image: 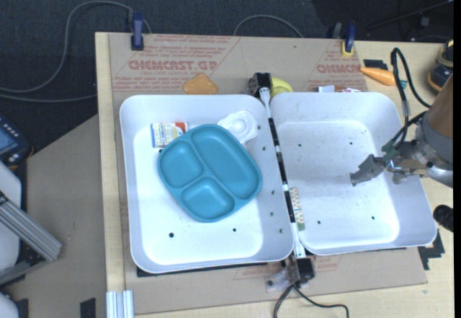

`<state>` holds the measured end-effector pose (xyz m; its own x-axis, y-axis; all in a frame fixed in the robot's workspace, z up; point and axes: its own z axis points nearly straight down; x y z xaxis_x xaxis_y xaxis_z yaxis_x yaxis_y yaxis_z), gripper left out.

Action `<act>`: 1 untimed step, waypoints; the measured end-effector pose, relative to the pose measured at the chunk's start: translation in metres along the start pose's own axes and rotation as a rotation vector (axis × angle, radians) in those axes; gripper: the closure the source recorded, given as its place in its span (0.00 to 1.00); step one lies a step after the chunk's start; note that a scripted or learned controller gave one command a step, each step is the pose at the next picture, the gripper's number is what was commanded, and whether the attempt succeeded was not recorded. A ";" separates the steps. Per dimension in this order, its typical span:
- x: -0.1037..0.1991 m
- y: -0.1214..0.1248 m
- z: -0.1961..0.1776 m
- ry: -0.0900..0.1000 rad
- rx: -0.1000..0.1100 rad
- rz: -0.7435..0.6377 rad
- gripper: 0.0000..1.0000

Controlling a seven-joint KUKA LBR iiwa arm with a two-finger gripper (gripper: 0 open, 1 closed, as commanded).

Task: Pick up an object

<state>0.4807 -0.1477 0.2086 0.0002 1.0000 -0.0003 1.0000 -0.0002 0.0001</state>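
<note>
A blue divided plate [209, 171] lies in the middle of the left bin [144, 230]. Against its upper right edge sits a small white cup [238, 125]. A little white carton with red and yellow print [167, 133] lies at the plate's upper left. My gripper [365, 171] hangs low over the right bin [346, 237], toward its right side, pointing left. Nothing shows at its tip. The arm comes in from the right edge.
On the bench behind the bins lie an orange piece [200, 84], a yellow object [280, 86] beside a black part [259, 82], and an orange carrot-like item [378, 76]. Blue clamps [137, 29] hold the board. Cables run along the right.
</note>
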 end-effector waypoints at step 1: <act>0.025 0.071 0.131 0.001 0.000 -0.005 0.00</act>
<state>0.5517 -0.1226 0.0781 -0.0048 1.0000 0.0010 1.0000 0.0048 -0.0001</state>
